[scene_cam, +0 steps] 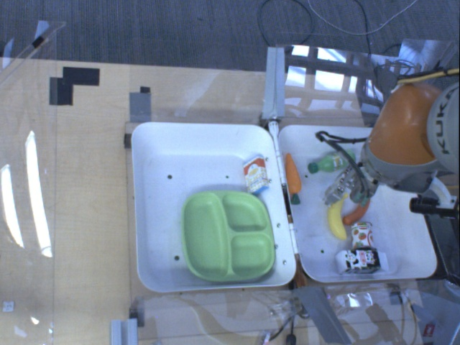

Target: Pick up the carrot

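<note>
The carrot (292, 177), orange with a dark green stem end, lies lengthwise along the left wall of the right bin (402, 268). My gripper (348, 190) hangs over the middle of that bin, to the right of the carrot and apart from it. It is just above the top of a yellow banana (336, 221) and a red sausage-like piece (356, 213). Nothing is visibly held in it.
A green bottle (328, 164) lies behind the gripper. Two small cartons (361, 233) (359, 261) sit near the right bin's front. The left bin (154, 157) holds a green divided plate (228, 234) and a small carton (256, 174) by the shared wall.
</note>
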Controlling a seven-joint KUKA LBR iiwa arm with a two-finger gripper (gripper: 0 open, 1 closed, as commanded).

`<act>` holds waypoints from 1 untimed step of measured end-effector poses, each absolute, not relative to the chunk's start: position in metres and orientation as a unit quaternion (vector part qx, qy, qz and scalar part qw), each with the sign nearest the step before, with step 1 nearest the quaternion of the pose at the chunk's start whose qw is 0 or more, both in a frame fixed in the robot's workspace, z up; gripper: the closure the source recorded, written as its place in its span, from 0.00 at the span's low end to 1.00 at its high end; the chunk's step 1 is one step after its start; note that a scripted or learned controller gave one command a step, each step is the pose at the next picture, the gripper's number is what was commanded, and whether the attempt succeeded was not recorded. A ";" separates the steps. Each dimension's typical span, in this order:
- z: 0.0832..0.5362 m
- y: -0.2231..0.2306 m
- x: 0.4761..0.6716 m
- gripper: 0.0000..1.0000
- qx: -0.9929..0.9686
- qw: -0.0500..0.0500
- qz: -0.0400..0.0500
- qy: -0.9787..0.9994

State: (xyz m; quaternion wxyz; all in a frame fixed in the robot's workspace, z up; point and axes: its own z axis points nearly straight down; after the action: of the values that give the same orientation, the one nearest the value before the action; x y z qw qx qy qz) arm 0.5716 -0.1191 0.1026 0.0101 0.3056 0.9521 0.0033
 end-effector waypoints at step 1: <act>0.197 -0.032 0.530 1.00 0.491 0.003 0.002 0.871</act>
State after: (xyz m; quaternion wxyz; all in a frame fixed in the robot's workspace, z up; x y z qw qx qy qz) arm 0.5303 -0.0322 0.1973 0.0031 0.4906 0.8714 0.0020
